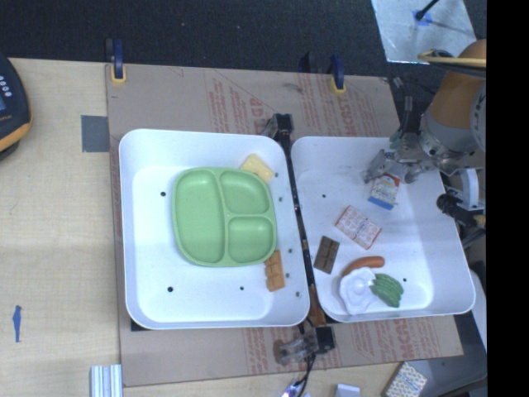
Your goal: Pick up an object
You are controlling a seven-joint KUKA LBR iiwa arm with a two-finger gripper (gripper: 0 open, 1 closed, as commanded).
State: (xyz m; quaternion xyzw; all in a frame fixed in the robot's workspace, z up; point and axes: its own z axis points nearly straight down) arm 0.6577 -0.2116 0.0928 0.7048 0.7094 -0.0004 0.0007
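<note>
My gripper (pixel 396 170) hangs over the back part of the right bin (pixel 430 246), its two fingers spread open. A small white packet with blue and red print (pixel 384 193) lies on the bin floor just in front of the fingertips, not between them. In the same bin lie a pink checked packet (pixel 358 226), a dark brown bar (pixel 327 254), an orange sausage (pixel 364 264) and a white piece (pixel 357 292) with a green leafy item (pixel 387 289) resting on it.
The left bin (pixel 145 222) holds a green divided plate (pixel 223 216), a yellow wedge (pixel 258 168) behind it and a brown cracker (pixel 274 270) in front. The arm's grey and orange body (pixel 456 98) stands over the right bin's back right corner.
</note>
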